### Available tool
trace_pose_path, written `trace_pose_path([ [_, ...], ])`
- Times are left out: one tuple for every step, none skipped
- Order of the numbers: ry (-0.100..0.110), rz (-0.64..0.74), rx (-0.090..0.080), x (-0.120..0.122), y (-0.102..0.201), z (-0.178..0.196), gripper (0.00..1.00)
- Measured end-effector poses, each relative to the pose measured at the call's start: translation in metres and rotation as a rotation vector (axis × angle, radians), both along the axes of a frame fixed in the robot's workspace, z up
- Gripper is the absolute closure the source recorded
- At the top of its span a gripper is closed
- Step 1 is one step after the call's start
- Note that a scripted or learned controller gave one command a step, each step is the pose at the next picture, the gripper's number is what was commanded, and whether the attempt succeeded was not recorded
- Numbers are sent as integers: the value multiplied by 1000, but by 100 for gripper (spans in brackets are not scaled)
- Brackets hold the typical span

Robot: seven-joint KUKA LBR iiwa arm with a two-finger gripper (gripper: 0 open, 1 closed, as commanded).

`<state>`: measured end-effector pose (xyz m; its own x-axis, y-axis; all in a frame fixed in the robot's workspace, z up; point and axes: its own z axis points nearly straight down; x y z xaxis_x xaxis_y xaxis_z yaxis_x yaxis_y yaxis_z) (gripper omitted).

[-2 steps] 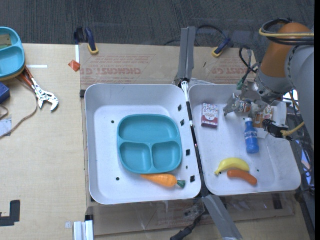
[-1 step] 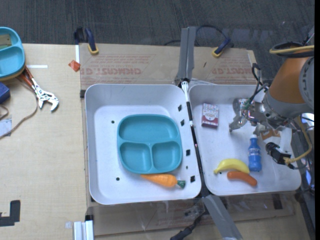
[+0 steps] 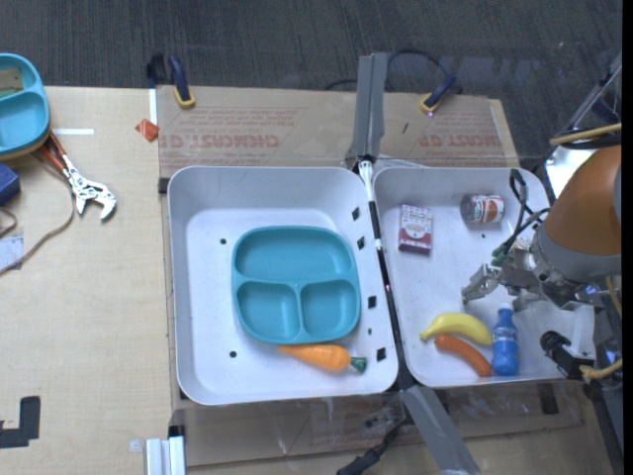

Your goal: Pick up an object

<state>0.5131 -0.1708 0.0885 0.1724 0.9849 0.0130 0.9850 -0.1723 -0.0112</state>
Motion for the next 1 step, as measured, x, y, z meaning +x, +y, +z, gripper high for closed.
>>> trace_pose_path([
  [-4, 10, -13, -36, -6, 0, 0],
])
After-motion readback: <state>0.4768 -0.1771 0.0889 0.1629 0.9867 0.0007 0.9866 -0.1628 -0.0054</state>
